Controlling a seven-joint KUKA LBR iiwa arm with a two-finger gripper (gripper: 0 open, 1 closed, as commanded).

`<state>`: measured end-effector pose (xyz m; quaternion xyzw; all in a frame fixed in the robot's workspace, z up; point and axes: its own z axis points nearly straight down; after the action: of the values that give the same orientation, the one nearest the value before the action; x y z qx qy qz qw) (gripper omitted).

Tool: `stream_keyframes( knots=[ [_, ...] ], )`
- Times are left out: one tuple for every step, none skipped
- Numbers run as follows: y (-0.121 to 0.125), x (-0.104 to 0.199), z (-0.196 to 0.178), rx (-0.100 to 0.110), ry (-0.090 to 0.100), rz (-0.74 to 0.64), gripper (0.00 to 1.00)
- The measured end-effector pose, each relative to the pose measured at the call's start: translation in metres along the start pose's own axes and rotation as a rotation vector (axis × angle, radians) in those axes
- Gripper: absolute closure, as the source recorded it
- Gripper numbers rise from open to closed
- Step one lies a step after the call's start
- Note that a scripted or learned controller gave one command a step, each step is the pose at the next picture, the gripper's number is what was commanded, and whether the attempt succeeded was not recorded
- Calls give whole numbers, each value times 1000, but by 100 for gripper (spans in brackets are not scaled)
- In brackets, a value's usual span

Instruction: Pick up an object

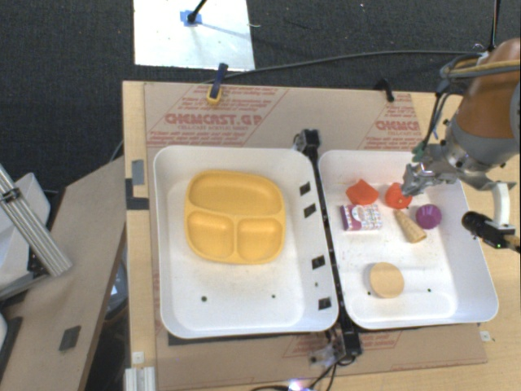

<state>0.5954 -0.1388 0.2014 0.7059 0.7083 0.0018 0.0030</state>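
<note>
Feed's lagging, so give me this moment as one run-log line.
claw: low in right white bin | at small orange-red plastic piece | grasp: cannot tell | yellow divided plate: left bin

The gripper (412, 182) hangs over the right bin (476, 287), just above a small orange piece (396, 196) — beside it lie an orange cone (362, 191), purple ball (428, 215), patterned packet (361, 217) and tan disc (386, 280). The left bin (167, 292) holds a yellow divided tray (235, 217).
</note>
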Motion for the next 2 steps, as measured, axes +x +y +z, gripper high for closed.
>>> stream_keyframes(
  knots=[
    [1, 0, -27, 2, 1, -1, 100],
    [9, 50, -19, 5, 3, -5, 100]
  ],
)
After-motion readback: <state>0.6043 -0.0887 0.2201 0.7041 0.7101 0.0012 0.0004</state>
